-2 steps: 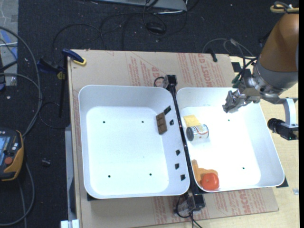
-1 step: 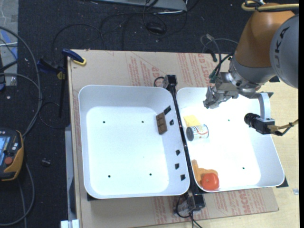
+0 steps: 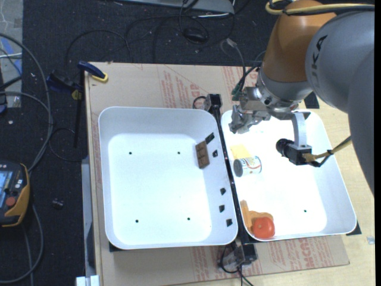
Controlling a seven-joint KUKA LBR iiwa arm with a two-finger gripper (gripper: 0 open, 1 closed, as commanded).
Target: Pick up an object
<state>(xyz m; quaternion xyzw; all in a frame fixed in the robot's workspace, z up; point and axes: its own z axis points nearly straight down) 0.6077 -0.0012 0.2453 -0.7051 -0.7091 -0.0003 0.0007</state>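
Note:
My gripper (image 3: 243, 123) hangs over the far left part of the right bin (image 3: 333, 177), below the orange wrist band. A small white can (image 3: 247, 165) lies on its side just in front of the gripper, beside a pale yellow flat piece (image 3: 241, 151). A red tomato-like ball (image 3: 262, 226) sits in the near left corner of that bin, touching an orange piece (image 3: 252, 213). A brown block (image 3: 203, 155) leans on the right wall of the left bin (image 3: 119, 177). Nothing shows between the gripper's tips.
A black cylinder with a cable (image 3: 293, 150) hangs off the arm over the right bin. A divider with black clips (image 3: 224, 183) runs between the bins. Cables and a blue-yellow clamp (image 3: 89, 71) lie beyond the bench's far left corner.

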